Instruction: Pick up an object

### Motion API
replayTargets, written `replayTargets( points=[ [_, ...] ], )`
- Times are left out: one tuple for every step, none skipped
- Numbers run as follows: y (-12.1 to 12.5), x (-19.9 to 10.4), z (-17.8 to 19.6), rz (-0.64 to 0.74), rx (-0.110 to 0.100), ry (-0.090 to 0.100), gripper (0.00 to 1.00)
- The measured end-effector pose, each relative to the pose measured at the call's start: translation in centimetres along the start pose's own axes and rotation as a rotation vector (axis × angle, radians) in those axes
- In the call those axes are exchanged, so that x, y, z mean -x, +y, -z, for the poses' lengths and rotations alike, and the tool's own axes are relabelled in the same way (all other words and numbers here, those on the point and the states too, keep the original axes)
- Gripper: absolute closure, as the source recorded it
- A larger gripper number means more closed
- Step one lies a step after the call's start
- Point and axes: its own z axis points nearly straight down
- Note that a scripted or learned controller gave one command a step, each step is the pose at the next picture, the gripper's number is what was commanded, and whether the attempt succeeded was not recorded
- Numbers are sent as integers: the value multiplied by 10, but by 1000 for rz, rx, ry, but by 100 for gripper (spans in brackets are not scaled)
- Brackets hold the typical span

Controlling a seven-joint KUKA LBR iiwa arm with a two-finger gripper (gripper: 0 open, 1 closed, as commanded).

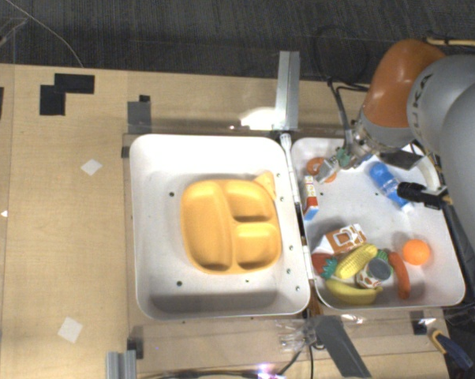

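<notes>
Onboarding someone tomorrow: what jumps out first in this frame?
The big yellow plastic tray with divided compartments dominates the left white bin. Next, the grey arm with its orange band reaches in from the right, its gripper low over the back of the right white bin. Near that bin's front sits a cluster with a yellow banana and a small orange ball.

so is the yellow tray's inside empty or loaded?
Empty. The yellow tray lies flat in the left bin, its compartments bare. The loose items sit in the right bin.
</notes>
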Motion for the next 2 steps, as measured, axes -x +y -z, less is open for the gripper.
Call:
replayTargets(
  points=[
    [3,1,14,8,7,-7,100],
    [22,-38,86,-425,-8,8,100]
  ],
)
